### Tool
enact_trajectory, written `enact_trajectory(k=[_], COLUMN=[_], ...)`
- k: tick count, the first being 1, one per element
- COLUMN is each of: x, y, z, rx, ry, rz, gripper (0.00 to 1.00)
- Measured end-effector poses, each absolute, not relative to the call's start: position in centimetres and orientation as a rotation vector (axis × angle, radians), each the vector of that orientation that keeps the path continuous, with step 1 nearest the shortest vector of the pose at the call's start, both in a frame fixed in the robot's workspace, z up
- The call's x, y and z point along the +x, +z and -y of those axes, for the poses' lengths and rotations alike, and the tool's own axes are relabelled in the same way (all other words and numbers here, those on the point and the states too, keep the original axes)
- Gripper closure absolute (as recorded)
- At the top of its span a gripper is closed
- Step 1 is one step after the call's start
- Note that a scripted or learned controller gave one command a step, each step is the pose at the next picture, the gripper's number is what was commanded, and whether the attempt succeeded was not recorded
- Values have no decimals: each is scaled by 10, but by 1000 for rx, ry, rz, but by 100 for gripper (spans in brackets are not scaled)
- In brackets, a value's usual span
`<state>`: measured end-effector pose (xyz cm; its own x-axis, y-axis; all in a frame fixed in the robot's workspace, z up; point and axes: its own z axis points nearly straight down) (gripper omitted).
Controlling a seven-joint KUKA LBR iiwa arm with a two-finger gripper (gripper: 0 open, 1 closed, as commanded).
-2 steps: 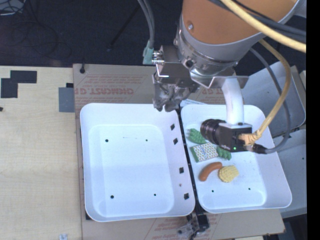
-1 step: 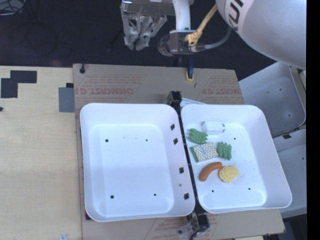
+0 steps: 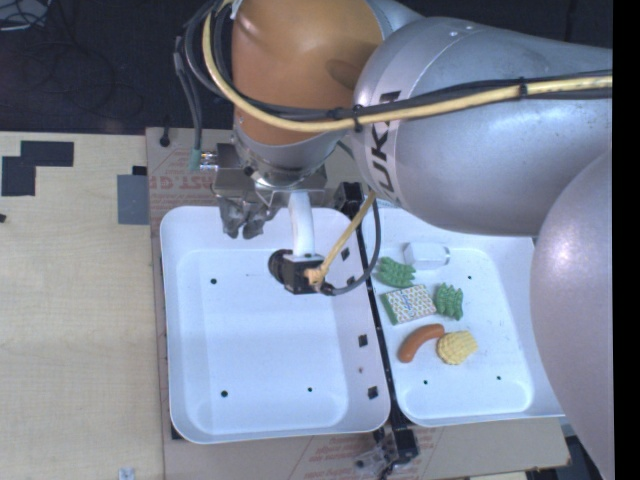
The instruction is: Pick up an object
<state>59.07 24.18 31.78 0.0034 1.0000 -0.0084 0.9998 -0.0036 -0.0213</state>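
The arm reaches over the far edge of the left bin (image 3: 190,388), with the end effector (image 3: 244,220) hanging just above that bin's far left corner. A white stem with a dark tip (image 3: 295,268) drops beside it toward the bin floor. Whether the end effector is spread or closed cannot be told from this angle, and nothing is seen between its tips.

Every candidate object lies in the right bin (image 3: 500,398), grouped near its middle: a green leafy toy (image 3: 396,271), a green patterned packet (image 3: 409,303), a second green piece (image 3: 449,299), a sausage (image 3: 420,341), a corn cob (image 3: 456,347), and a pale clear item (image 3: 425,256) toward the far edge.

The main risk is position: the end effector stands over a part of the left bin with nothing beneath it, well apart from the objects, so a descent here would probably close on nothing. If it crosses over, the objects lie close together, some touching, so a grasp could nudge neighbours aside or catch two at once. The loose cable (image 3: 352,258) draped across the divider might also snag.
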Motion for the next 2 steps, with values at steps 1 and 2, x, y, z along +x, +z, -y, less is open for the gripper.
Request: enact_trajectory(k=[1, 2], x=[526, 543], y=[392, 385], z=[-236, -94], rx=[-2218, -2237], ry=[-1, 11], rz=[2224, 2206], gripper=[100, 100])
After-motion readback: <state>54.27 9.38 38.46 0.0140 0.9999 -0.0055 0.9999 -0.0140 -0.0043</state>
